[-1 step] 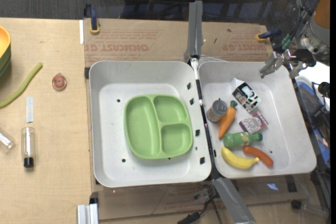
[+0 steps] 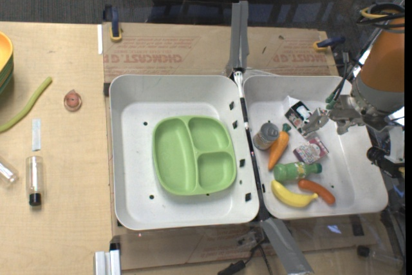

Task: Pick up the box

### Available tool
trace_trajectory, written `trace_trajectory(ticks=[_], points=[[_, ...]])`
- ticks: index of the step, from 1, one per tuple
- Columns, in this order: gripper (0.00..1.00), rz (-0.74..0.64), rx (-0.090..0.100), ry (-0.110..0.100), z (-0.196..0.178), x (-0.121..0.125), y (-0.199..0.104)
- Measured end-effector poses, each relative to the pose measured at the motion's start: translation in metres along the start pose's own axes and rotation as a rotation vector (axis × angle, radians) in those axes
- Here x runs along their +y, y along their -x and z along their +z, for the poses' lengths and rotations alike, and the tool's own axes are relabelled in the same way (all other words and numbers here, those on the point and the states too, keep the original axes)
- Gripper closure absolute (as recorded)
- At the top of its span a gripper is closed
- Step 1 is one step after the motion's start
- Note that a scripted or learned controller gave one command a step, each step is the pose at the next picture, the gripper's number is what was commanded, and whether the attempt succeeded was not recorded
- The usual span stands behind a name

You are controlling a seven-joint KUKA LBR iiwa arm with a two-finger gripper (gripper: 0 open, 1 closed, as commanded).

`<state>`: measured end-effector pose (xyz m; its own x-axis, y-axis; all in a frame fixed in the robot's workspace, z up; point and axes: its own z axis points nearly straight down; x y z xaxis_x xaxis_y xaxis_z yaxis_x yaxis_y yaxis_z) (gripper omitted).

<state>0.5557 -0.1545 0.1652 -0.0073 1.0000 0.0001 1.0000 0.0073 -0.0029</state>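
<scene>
A small black and white box (image 2: 295, 114) lies tilted in the upper middle of the right bin (image 2: 360, 203). My gripper (image 2: 313, 122) hangs low over that bin just to the right of the box, close to its edge; whether it touches the box I cannot tell. The grey arm with its orange band (image 2: 385, 64) reaches in from the right behind it. A pink patterned packet (image 2: 310, 152) lies just below the gripper.
The right bin also holds a can (image 2: 264, 136), a carrot (image 2: 278, 147), a green bottle (image 2: 296, 170), a banana (image 2: 292, 195) and a red pepper (image 2: 317, 190). A green divided plate (image 2: 195, 154) lies in the left bin (image 2: 129, 138). Small items lie on the wooden table at the left.
</scene>
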Motion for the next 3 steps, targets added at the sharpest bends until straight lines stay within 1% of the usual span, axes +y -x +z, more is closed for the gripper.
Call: trace_trajectory(ticks=[1, 2, 3], points=[[0.0, -0.154, 0.0, 0.001, 0.075, -0.017, 0.004], [1.0, -0.15, 0.0, 0.0, 0.066, -0.017, 0.005], [1.0, -0.143, -0.002, 0.002, -0.081, -0.003, -0.063]])
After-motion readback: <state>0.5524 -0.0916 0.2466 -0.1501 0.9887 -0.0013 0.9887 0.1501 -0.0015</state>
